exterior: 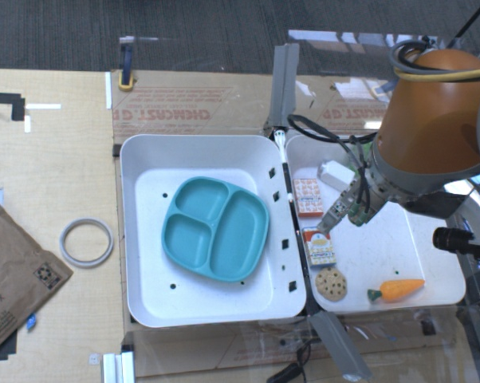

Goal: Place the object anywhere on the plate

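Jaws: gripper (329, 223) low in the right bin (399, 294), tips just above a small snack packet (320, 250), likely the pick; whether open or closed cannot be told, nothing seen held. Nearby: second packet (307, 196), cookie (331, 284), toy carrot (399, 290). Left bin (144, 294): teal divided plate (216, 228), the destination. Counter: wood, tape ring (86, 241), cardboard box (13, 286)

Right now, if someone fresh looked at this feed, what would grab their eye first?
Probably the teal three-compartment plastic plate, alone in the middle of the left white bin. Next, the arm's big orange band, upper right, with the gripper poised over the right white bin above a small red-and-white carton. A toy carrot lies near the front.
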Action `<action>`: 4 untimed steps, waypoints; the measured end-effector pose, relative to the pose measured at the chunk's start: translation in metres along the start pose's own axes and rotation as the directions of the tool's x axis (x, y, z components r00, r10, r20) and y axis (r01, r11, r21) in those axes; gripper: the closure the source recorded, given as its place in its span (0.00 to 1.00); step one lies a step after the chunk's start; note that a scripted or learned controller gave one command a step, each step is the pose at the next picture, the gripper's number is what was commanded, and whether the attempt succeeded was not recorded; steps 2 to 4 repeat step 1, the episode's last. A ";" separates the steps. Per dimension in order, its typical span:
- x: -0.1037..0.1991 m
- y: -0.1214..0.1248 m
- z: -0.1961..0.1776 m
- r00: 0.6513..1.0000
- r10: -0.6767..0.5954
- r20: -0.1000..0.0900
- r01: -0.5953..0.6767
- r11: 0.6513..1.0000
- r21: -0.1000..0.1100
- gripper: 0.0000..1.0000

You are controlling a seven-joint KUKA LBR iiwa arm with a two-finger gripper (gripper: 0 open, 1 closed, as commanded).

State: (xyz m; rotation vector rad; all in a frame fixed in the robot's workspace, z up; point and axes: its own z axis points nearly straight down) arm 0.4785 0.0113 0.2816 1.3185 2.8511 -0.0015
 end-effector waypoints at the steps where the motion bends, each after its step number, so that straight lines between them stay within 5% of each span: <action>1: -0.014 -0.013 0.091 0.949 -0.315 -0.002 0.315 0.949 0.000 1.00; 4: -0.014 -0.013 0.091 0.949 -0.315 -0.002 0.315 0.949 0.000 1.00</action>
